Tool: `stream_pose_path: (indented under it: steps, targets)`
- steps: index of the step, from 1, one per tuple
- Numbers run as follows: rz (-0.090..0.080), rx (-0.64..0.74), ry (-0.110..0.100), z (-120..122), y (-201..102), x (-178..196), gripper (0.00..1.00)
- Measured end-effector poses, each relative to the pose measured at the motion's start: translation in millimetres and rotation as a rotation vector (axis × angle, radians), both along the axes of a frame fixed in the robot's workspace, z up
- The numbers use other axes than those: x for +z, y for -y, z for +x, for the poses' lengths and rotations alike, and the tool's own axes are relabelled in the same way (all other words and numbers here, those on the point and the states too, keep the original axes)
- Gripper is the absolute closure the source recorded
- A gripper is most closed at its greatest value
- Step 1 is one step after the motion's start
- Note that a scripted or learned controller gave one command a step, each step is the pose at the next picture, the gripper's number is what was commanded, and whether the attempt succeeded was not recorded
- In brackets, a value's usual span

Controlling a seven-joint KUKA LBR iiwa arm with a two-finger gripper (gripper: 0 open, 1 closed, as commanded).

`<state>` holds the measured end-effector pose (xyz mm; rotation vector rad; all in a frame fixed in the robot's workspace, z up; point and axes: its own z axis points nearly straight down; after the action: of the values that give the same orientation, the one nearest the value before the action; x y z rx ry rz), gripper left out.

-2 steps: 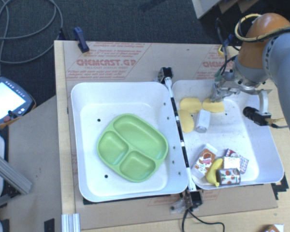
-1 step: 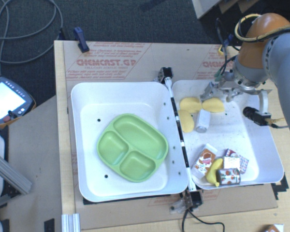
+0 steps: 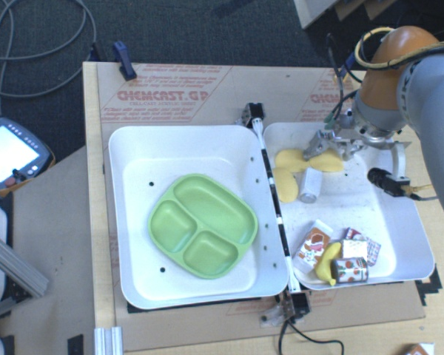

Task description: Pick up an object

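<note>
Bearing two white bins point(image 3: 133, 161), a wooden bench point(image 3: 207, 87) meets dark carpet point(image 3: 170, 21).

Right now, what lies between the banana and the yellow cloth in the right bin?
In the camera view, a small grey can beside the yellow cloth, then bare bin floor down to the banana.

Green tray point(image 3: 203, 225) in white bin point(image 3: 133, 154); yellow banana point(image 3: 327, 262); pale yellow cloth point(image 3: 296, 166) (arm point(image 3: 422, 80) grey, orange band).

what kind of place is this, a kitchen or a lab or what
Most likely a robotics lab or test bench, not a kitchen. A grey arm with an orange band reaches over two white bins, loose cables lie on the dark floor, and the green tray and banana look like toy props.
</note>
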<state>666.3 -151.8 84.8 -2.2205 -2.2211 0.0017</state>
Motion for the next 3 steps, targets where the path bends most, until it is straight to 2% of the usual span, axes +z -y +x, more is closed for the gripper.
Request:
stream_pose_path:
  steps: [1, 2, 3]
  targets:
    - [-0.002, 0.001, 0.005, 1, 0, 12, 1.00]
    - [-0.002, 0.001, 0.004, 1, 0, 11, 0.00]
    - [-0.001, 0.000, 0.002, -2, -11, 1, 0.00]
